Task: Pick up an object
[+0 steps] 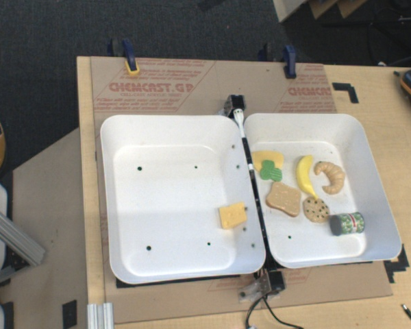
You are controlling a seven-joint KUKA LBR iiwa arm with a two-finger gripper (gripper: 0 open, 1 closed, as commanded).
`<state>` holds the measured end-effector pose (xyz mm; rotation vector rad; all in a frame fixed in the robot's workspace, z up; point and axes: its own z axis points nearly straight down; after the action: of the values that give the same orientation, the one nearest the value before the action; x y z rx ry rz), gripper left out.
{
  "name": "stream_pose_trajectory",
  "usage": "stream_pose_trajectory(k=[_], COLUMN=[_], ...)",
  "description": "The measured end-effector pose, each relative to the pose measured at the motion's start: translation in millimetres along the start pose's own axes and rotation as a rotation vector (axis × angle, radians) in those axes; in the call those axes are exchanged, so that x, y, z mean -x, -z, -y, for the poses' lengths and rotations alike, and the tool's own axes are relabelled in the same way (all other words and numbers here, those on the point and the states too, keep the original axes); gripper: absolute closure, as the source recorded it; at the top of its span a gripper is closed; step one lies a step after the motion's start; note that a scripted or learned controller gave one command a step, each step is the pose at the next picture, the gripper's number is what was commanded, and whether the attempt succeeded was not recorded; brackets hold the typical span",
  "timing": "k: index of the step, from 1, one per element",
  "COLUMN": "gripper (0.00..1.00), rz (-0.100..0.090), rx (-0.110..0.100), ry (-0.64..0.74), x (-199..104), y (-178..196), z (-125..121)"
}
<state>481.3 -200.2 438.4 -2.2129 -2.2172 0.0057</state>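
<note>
Lying in two white bins, toy foods; whether the gripper is open or closed cannot be told.
Cheese cube (233,216) sits alone in one bin (123,184); banana (305,175), croissant (330,175) and can (347,223) share the other bin (294,249).

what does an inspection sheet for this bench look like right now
surface: brown board bearing the left bin and right bin, side by side
job's things: cheese wedge in the left bin; in the right bin, yellow-green piece, banana, croissant, bread slice, cookie, small can on its side
clutter: nothing seen
grippers: nothing seen
cables: black cable at the near edge
surroundings: two blue clamps on the far edge; dark carpet
</note>
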Motion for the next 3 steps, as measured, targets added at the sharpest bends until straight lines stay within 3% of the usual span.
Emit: stream_pose_trajectory(k=[1, 2, 3], gripper=[1.00, 1.00, 1.00], rz=[0.012, 0.002, 0.008], rx=[0.023, 0.005, 0.017], ry=[-0.002, 0.002, -0.003], x=[25, -24, -5], y=[104, 54, 100], z=[-19, 3, -8])
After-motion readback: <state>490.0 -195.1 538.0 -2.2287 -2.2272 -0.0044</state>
